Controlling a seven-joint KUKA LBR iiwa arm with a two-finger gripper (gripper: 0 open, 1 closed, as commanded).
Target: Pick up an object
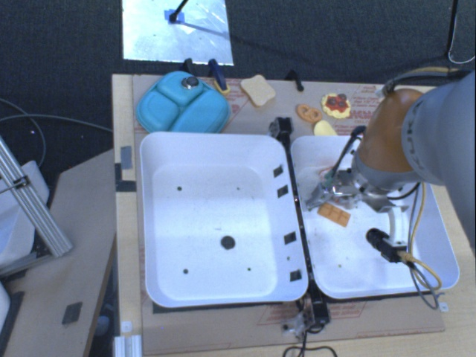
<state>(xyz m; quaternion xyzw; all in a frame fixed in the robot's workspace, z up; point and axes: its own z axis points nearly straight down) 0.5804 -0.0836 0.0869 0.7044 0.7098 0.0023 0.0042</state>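
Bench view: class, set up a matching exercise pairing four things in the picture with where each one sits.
Things:
1. blue tray
2. waffle piece
3. toast slice
4. gripper

Places:
A. inside the right bin
B. behind the left bin, far left
C. over the right bin, beside the waffle piece
D. behind the bins, near the middle

Pairs: 1-B, 2-A, 3-D, 4-C

camera view: fixed overhead | slanted down | both bins (216,151) framed | arm (439,132) enters right
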